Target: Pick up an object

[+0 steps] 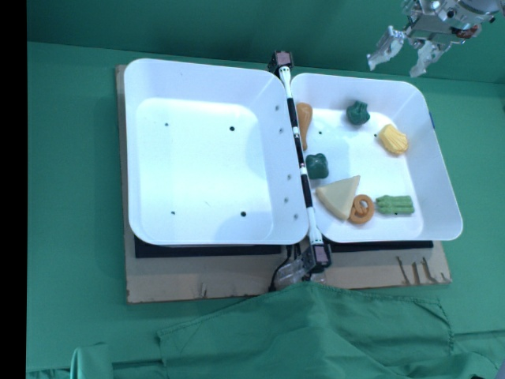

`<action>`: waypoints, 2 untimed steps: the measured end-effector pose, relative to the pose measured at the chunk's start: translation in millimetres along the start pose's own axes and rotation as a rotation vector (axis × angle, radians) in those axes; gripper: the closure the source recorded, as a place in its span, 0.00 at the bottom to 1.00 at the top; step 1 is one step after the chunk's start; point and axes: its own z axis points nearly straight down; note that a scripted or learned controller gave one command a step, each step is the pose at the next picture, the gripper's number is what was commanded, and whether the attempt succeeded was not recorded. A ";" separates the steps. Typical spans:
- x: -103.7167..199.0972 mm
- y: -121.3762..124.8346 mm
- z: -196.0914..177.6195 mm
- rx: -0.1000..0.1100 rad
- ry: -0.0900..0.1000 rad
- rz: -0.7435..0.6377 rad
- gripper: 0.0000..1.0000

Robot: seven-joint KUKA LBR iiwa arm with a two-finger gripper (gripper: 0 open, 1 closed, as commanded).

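Jaws (401, 56) spread, empty, above bin's far rim, yellow toy (393, 140) well below

The arm comes in at the top right corner, past the far right corner of the right bin (442, 212). Little of it shows: a strip of the orange band at the upper edge, and beneath it the metallic wrist housing. The end effector (402, 58) hangs above and just beyond that bin's far rim, tilted toward the left. Its two pale fingers (384, 51) are spread apart with a clear gap between them, and nothing sits in that gap.
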 end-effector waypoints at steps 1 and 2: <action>3.7 -14.2 77.3 0.008 0.000 0.001 0.00; -5.0 -26.6 168.4 0.009 0.000 0.001 0.00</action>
